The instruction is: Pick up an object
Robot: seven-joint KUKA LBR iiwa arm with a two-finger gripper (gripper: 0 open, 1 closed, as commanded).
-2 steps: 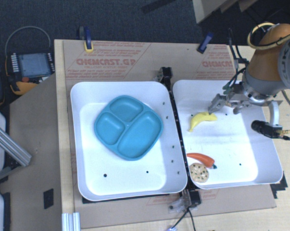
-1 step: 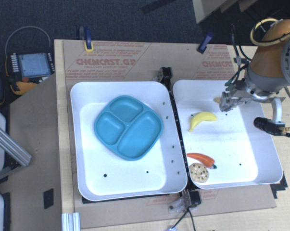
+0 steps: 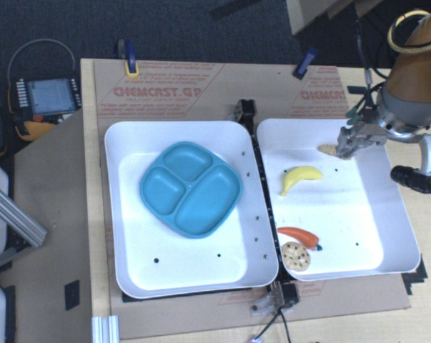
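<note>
A robotics lab, no doubt about it. A brown cardboard-faced bench (image 3: 201, 88) printed with red lettering carries two shallow white plastic bins (image 3: 122, 213) side by side, pinned at the far edge by a yellow-tipped clamp (image 3: 131, 58). Off to the left, on dark carpet (image 3: 165, 13), sits a handheld control pendant with a lit screen (image 3: 47, 95) and looping black cable. At the right, the grey and orange robot arm (image 3: 408, 77) reaches in.

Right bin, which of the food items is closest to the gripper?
The tan piece beside the gripper; the banana, red pepper and cookie lie farther off.
</note>
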